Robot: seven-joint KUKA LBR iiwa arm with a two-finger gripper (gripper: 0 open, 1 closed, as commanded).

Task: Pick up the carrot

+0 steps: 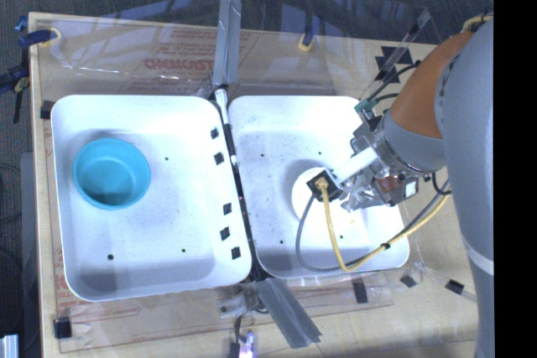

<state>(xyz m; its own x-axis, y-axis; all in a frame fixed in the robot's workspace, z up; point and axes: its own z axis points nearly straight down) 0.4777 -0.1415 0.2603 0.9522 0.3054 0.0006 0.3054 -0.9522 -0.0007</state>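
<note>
gripper [362,199] low in right bin [277,126], smooth white plastic | fingers: cannot tell apart or together | carrot: cannot make out | round blue bowl [112,172] in left bin [180,247] | pale wooden bench [436,298]

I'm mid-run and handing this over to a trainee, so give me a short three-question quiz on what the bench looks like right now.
1. True or false: the end effector hangs over the right bin of the view.
2. Which bin holds the blue bowl? A) the left bin B) the right bin C) neither
3. Fill in: the cable looping down from the end effector is ____ in colour.

Key: 1 true; 2 A; 3 yellow.
</note>
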